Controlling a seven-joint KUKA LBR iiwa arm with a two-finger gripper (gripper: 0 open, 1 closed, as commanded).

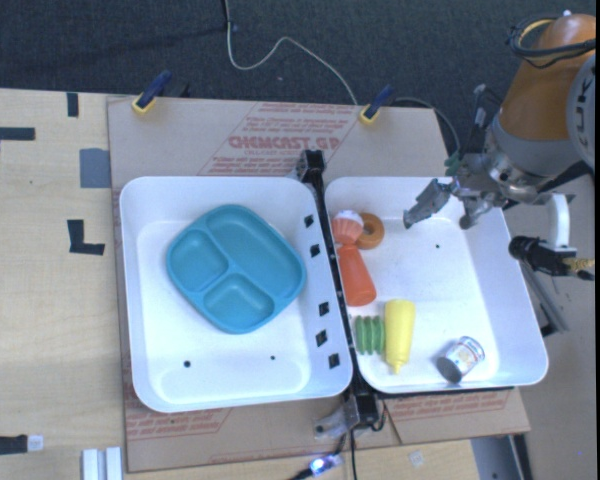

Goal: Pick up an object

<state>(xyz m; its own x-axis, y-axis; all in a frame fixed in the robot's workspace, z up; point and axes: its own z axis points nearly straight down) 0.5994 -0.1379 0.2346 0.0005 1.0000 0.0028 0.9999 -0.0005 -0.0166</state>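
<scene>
A glossy blue tray is lying in the left bin. At the right bin's nine o'clock, an orange bottle is resting, light, smooth and likely slippery; gripping its middle seems best. At one o'clock, the end effector is hovering, fingers spread, pinching nothing.
</scene>
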